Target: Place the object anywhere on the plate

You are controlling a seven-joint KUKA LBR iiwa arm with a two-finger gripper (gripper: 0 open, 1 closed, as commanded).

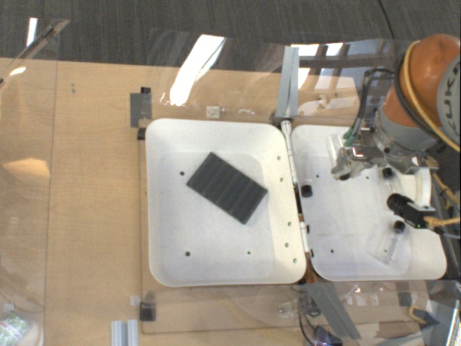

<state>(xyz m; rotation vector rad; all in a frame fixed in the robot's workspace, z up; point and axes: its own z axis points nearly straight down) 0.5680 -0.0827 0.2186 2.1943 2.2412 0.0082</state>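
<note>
2 shallow white bins are seen side by side on the wooden bench (79,215). In the left bin (166,258), at the middle of the frame, a dark grey ribbed rectangular plate (227,187) is laid flat and turned at a slant, with bare white floor all around it. The right bin (338,262) is overhung at the right of the frame by the grey arm with its orange band (431,78). The end effector (348,166) is seen low over the upper part of the right bin; whether it is open or closed cannot be told, and nothing can be made out in it. A small clear tube-like object (391,245) is seen lying at the lower right of the right bin, well apart from the plate. A small dark item (306,190) is seen by the divider between the bins.
</note>
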